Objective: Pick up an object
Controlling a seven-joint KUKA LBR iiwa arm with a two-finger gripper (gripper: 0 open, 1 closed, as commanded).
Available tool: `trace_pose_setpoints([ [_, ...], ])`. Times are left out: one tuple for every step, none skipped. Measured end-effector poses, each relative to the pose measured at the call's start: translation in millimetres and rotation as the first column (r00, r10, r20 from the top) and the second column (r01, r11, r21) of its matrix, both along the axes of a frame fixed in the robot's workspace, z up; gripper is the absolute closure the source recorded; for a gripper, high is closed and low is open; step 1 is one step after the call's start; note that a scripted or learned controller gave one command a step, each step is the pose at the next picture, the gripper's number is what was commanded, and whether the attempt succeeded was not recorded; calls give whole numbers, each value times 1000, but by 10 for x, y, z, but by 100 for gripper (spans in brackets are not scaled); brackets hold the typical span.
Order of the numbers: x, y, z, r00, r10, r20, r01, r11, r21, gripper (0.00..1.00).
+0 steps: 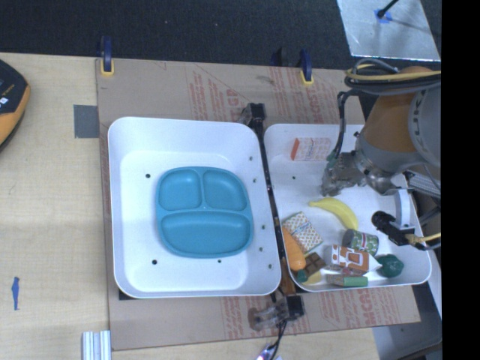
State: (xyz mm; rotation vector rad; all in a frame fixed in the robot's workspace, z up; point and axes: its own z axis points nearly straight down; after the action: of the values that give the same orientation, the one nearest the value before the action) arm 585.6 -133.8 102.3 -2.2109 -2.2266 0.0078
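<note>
The pincer (339, 177) hangs low in the right bin (281, 137), just above the banana (337, 211) near the bin's middle, its grip state impossible to tell.

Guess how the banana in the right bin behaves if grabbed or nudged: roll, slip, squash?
The banana looks like a smooth, glossy toy, so probably light and somewhat slippery. Its curve makes it likelier to pivot or rock than roll straight. It lies apart from the clutter near the bin's front edge, so a nudge would likely slide it freely.
</note>
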Motion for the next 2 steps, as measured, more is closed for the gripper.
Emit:
trace_pose_setpoints([
  [-1,2,-4,1000,1,-1,-1,1000,0,0],
  [-320,-55,-113,1000,-3,-1,3,1000,1,0],
])
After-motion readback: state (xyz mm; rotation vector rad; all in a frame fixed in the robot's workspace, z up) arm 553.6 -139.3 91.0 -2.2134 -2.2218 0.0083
